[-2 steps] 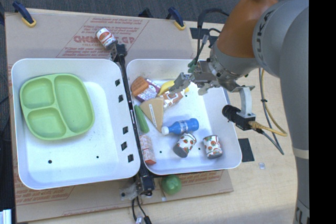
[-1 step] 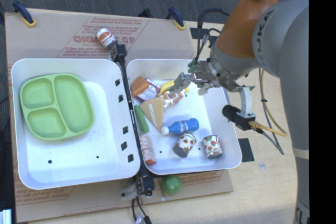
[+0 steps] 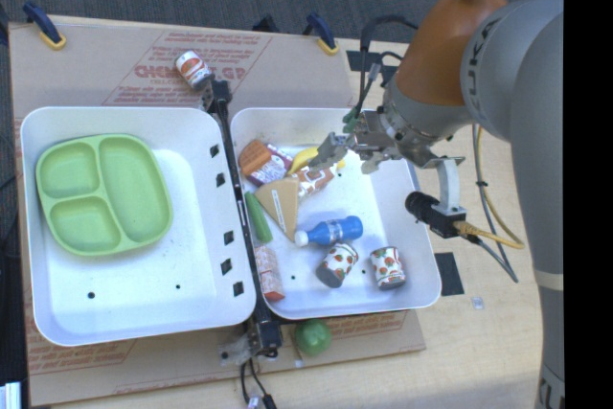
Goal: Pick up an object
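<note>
Pick was not done. The claw (image 3: 337, 151) sat low over the right bin (image 3: 414, 235), at about 12 o'clock of its clutter, fingers set apart, and I saw nothing between them. One finger looked just beside the yellow item (image 3: 305, 159), touching or not I couldn't tell. Left to do, by my read: close on something and lift it clear.

Candidates, all in the right bin:
- blue bottle (image 3: 330, 231), centre, lying on its side, smooth plastic, white cap toward 9 o'clock
- two small printed cups (image 3: 336, 263) and (image 3: 387, 267), at 6 o'clock, tipped over, round, glossy
- tan wedge (image 3: 285, 205), flat, triangular, matte
- brown and red packet (image 3: 261, 160), at 11 o'clock, crinkly wrapper
- green stick (image 3: 259, 217) and red tube (image 3: 268, 273) along the 9 o'clock wall, both thin and long

Left bin (image 3: 196, 297) held a green divided plate (image 3: 102, 193), three compartments, matte plastic.

Outside the bins: a small can (image 3: 192, 69) on the cardboard sheet at 12 o'clock, and a green ball (image 3: 311, 336) at 6 o'clock on the worktop edge.

Bins were shallow white moulded plastic with rounded corners.
</note>
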You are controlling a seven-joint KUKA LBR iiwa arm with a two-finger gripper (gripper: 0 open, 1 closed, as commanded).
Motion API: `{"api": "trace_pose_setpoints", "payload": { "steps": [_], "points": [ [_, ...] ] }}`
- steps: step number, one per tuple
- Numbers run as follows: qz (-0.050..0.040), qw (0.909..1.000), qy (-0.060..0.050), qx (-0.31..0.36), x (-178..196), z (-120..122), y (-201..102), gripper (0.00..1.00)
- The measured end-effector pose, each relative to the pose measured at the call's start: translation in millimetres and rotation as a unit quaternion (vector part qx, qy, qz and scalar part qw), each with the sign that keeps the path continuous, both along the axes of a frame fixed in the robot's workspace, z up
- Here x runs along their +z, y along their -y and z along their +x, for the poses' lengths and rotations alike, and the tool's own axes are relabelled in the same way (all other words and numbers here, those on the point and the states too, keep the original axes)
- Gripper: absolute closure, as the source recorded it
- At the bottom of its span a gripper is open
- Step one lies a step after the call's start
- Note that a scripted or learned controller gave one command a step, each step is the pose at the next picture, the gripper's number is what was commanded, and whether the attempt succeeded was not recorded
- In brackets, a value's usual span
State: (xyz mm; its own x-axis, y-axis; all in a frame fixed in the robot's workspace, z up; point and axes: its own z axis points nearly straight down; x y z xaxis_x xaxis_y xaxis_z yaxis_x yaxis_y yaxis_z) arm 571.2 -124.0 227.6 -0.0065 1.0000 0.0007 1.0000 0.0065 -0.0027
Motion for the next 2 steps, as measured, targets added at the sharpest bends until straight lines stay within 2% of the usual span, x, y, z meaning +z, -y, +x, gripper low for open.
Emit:
{"api": "trace_pose_setpoints", "payload": {
  "steps": [2],
  "points": [
    [0.0, 1.0, 0.0, 0.0, 0.0, 0.0, 0.0, 0.0]
  ]
}}
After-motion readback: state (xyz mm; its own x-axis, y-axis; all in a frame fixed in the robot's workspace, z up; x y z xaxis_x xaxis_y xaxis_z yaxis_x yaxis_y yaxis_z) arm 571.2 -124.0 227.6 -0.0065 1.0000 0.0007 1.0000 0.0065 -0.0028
